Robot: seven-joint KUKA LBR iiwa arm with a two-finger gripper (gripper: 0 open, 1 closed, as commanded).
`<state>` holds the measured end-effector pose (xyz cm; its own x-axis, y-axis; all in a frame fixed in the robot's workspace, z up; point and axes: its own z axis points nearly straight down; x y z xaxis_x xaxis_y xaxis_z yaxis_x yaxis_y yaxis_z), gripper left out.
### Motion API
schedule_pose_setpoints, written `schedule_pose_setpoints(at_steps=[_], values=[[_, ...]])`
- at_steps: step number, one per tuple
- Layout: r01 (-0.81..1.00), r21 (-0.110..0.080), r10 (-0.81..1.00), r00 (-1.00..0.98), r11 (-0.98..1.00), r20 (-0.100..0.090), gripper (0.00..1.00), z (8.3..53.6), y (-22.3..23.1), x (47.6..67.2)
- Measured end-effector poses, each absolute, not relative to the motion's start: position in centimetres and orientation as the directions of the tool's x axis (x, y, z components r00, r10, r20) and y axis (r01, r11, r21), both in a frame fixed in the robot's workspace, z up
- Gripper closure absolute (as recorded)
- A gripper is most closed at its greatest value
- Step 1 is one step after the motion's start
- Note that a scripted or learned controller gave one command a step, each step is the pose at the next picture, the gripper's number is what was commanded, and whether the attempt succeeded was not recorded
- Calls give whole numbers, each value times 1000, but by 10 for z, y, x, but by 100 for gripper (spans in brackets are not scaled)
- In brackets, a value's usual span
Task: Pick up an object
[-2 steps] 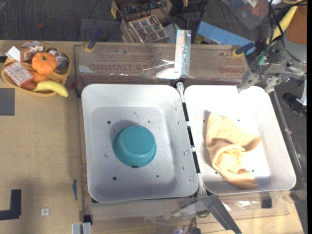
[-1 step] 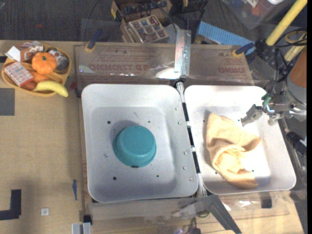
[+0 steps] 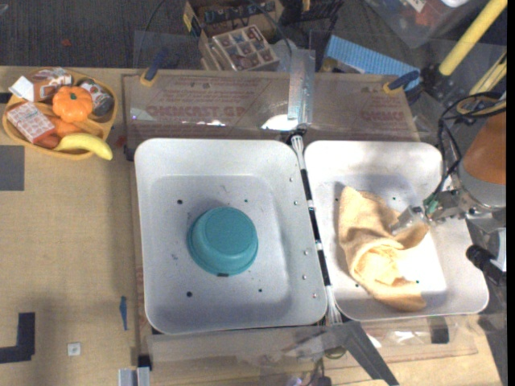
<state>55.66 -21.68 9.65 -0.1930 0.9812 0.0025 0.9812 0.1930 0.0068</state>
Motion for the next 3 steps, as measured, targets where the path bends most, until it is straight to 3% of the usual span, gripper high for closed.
schedule_pose_setpoints(at_steps=[1,2,3], values=[[951,9,951,-310,310,-4,0,89,-158,540],[953,13,953,-303,303,-5,100,100,-161,540],[963,2,963,-269,269,-1,100,185,-79,576]])
